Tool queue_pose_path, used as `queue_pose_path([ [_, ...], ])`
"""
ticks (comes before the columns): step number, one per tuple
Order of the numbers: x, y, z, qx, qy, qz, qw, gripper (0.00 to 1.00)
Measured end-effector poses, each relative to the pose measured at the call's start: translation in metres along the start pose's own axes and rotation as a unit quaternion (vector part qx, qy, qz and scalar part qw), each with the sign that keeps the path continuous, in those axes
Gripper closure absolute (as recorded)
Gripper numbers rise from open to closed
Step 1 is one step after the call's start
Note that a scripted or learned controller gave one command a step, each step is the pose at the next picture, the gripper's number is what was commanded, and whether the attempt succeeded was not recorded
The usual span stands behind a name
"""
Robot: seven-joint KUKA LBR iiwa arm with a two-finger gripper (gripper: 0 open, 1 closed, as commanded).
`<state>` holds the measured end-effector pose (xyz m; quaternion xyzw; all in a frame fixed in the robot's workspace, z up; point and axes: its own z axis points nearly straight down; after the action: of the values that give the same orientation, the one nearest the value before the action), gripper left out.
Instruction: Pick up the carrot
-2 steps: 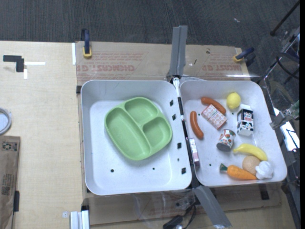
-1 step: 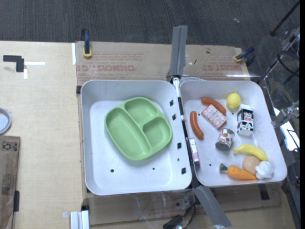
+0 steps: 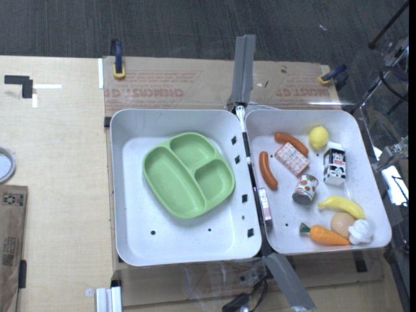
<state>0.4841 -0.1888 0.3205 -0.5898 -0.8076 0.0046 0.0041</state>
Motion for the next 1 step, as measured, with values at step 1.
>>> queue_pose_path([
  [1, -0.0008, 0.0011, -0.0072, 0.001, 0.0, -0.001, 1.0, 1.0],
])
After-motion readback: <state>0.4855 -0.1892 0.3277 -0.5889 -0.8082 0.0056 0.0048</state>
